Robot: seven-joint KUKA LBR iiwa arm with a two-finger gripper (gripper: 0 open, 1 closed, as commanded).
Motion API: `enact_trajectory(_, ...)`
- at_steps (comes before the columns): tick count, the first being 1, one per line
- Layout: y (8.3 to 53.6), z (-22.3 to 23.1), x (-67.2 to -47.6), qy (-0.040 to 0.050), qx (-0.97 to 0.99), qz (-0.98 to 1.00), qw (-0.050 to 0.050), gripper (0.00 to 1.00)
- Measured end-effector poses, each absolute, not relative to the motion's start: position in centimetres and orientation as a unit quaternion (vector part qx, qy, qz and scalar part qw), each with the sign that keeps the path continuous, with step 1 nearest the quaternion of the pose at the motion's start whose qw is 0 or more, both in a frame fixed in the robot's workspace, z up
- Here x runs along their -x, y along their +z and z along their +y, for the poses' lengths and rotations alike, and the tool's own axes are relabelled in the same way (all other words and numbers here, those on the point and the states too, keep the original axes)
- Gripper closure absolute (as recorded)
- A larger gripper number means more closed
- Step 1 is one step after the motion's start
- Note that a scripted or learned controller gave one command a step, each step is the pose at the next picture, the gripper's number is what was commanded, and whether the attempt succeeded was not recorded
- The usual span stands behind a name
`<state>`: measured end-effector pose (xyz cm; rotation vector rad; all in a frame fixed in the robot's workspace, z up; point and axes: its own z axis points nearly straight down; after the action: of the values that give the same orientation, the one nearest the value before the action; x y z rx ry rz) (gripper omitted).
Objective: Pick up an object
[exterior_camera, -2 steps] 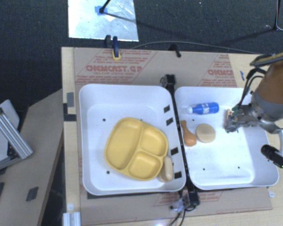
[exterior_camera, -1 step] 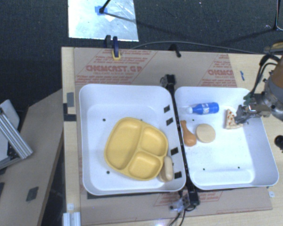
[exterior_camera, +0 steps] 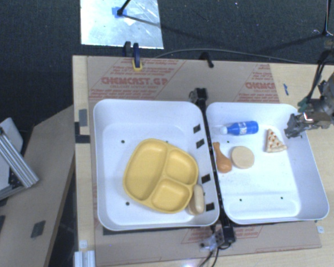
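A: Where is the claw [exterior_camera: 295, 126] right now?

B: Over the upper right rim of the right shallow white bin [exterior_camera: 278, 207], on the grey arm [exterior_camera: 328, 111] that comes in from the right edge. The dark tip sits just at the bin's wall. Whether it is parted or closed I cannot tell; it is small and dark, and nothing visibly sits in it.

A: And the things it might pick?

B: The nearest is the small triangular pizza-slice toy [exterior_camera: 275, 141], just to the left of the claw and slightly lower, lying flat on the bin floor, apart from the tip. Further left lies the blue plastic bottle with a white cap [exterior_camera: 240, 128], on its side near the bin's top left. Below it are the round tan disc [exterior_camera: 243, 157] and the brown drumstick-shaped toy [exterior_camera: 222, 159], close together, the drumstick near the divide between the bins.

A: The other bin?

B: The left shallow white bin [exterior_camera: 117, 121] holds a yellow three-compartment plastic tray [exterior_camera: 161, 175], with a pale beige bread-roll-like piece [exterior_camera: 197, 199] touching its lower right corner.

A: Anything hard to read?

B: The arm is cut off by the frame, so only its wrist end shows. Both bins rest on a lettered cardboard sheet [exterior_camera: 156, 74] on the tabletop [exterior_camera: 53, 149].
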<state>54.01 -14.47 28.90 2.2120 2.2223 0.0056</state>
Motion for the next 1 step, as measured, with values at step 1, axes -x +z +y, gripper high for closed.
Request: enact_trajectory(1,27.70,-8.74,-54.82,0.0015,-0.704,0.711,0.001,1.00)
